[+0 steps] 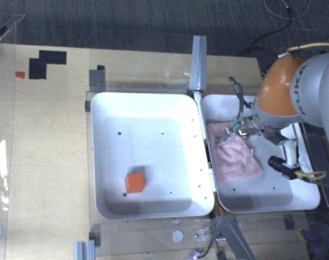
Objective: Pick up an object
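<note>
Arm: it is reaching in from the right, grey with an orange band, and it is hanging over the right bin.

Pincer: it is sitting low at the top edge of the pink cloth, close to the wall between the two bins. It is too small and dark to tell if it is open or closed, and nothing is showing between its tips.

Cloth: a soft pink cloth is lying flat in the right bin, on its left side. Its top end is lying right under the pincer.

Block: a small orange block is sitting in the left bin, near the front left corner. It is sitting well apart from the pincer and the arm.

Left bin: it is white and shallow, and it is sitting on the desk just beside the right bin.

Right bin: it is white too, and part of it is lying under the arm.

Desk: it is pale wood. A black shape and a tiny orange mark are lying at its far left corner, well apart from the bins.

Cable: a thin dark cable is lying on the grey floor behind the desk.
</note>
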### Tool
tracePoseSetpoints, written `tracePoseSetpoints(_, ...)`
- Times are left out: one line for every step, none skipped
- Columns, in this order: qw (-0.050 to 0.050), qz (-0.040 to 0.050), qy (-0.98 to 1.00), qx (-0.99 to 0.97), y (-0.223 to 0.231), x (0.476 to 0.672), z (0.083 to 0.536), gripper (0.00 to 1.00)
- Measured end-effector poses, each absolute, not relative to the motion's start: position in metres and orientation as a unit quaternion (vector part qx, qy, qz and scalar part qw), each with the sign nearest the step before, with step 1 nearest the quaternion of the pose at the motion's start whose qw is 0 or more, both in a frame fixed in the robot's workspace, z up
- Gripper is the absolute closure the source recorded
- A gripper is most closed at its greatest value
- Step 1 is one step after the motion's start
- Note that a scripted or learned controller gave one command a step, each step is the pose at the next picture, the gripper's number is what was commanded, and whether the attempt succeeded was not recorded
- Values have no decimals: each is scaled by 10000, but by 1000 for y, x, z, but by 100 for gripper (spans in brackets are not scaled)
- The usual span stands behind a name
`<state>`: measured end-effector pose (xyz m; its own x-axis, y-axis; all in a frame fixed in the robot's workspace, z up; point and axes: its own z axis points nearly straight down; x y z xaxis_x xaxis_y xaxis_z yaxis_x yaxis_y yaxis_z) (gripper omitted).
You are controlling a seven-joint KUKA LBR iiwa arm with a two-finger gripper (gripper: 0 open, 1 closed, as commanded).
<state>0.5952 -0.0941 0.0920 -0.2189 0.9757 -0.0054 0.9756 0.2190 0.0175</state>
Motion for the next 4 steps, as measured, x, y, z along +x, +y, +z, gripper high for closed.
tracePoseSetpoints(80,44,7666,6421,-140,560,91,0)
tracePoseSetpoints(90,52,7893,6139,-102,558,92,0)
tracePoseSetpoints(81,44,7877,6159,-145,575,91,0)
tracePoseSetpoints(94,50,8274,5615,-147,557,92,0)
